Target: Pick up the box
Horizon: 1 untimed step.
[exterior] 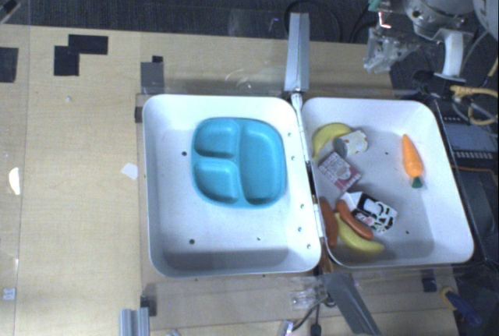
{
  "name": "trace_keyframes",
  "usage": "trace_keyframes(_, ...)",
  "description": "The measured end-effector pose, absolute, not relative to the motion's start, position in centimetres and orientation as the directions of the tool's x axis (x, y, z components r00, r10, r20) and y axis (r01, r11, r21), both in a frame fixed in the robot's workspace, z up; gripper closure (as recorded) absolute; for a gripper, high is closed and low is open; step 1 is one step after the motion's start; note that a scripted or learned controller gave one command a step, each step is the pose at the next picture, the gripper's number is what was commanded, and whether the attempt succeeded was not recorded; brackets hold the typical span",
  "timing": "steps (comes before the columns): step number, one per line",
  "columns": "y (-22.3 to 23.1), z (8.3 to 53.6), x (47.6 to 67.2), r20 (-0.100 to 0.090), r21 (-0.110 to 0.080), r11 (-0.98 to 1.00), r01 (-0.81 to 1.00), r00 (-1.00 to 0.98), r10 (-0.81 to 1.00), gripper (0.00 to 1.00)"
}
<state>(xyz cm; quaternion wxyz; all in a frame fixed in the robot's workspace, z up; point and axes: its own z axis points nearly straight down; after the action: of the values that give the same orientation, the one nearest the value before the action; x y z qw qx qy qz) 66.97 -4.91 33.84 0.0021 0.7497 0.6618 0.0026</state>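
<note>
The box point(337, 169), flat pinkish cardboard, lies in the right bin point(437, 132) near its left wall. End effector point(383, 52) hovers over the pale wooden tabletop point(70, 171) beyond; can't tell its opening.

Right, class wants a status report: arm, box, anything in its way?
Gripper up beyond the right bin, holding nothing. Box lies in that bin, untouched. Banana and sausage crowd it.

Wooden bench point(78, 194) w/ two shallow white bins side by side.
Left bin point(168, 241) sits center frame, right bin point(448, 229) just beside it at right; black tape patches point(78, 52) mark the bench at upper left.
</note>
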Motion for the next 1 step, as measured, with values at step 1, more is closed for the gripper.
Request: trace_keyframes(1,2.17,32.02,64.48,0.001,0.004,-0.084,0.996,0.084,0.996,1.0)
